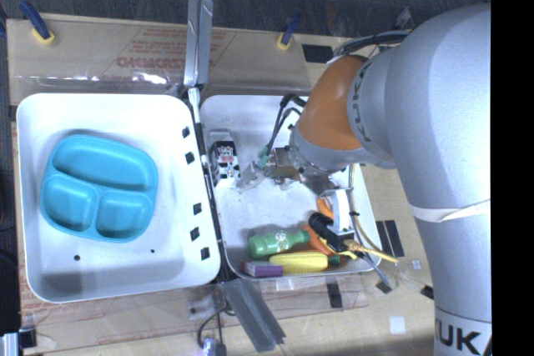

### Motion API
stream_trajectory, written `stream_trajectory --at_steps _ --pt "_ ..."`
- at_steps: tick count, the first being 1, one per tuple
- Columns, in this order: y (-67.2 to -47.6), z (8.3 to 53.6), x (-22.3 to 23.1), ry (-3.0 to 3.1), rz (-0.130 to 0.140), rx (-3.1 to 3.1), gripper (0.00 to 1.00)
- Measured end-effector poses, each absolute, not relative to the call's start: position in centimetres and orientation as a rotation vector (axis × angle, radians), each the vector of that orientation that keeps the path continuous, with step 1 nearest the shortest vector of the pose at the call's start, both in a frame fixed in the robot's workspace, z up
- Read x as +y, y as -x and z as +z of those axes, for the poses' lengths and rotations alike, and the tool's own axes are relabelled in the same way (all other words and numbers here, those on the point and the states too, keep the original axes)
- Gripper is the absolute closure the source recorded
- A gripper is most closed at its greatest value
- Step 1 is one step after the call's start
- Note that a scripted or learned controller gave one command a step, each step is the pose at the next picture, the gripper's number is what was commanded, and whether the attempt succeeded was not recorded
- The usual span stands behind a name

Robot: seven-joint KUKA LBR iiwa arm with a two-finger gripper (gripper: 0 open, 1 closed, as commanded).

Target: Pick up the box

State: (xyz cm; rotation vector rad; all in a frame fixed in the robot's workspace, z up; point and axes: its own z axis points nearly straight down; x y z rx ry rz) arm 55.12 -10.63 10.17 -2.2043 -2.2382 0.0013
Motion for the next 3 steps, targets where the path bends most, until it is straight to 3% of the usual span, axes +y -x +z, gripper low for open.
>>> stream_trajectory --at_steps 1,2,3 --pt "-52.7 17.2 -13.0 2.06 0.001 -2.371 0.0" --pt "-53.4 9.1 -10.0 2.134 0.003 -2.3 0.0" --pt "-48.3 9.1 -14.2 2.247 0.002 -2.191 0.0"
